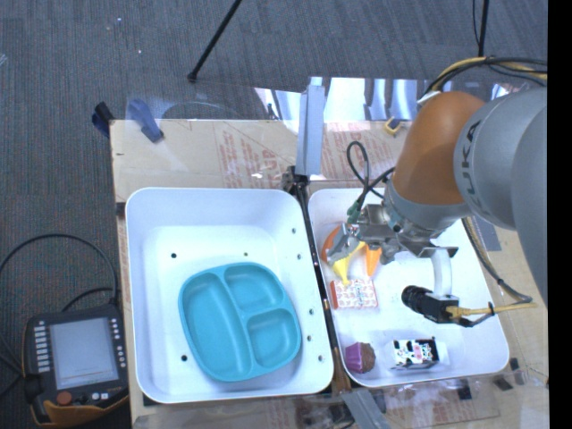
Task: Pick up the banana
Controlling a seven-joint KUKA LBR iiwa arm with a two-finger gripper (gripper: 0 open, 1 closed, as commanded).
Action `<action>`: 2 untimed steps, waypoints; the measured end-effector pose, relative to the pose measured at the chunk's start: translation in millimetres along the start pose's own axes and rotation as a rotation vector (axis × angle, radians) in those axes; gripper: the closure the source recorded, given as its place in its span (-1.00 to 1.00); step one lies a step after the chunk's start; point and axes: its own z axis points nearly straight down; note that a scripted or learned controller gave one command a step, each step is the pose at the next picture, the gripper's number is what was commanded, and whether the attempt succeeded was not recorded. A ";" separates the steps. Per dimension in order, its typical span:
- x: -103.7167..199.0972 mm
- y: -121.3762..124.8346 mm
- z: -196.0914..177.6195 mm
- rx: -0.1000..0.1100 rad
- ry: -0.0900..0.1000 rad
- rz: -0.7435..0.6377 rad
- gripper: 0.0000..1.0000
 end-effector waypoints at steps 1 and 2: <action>-4.4 2.3 -0.1 -0.001 0.001 0.002 -1.00; -56.9 13.1 96.9 0.001 0.001 -0.016 -1.00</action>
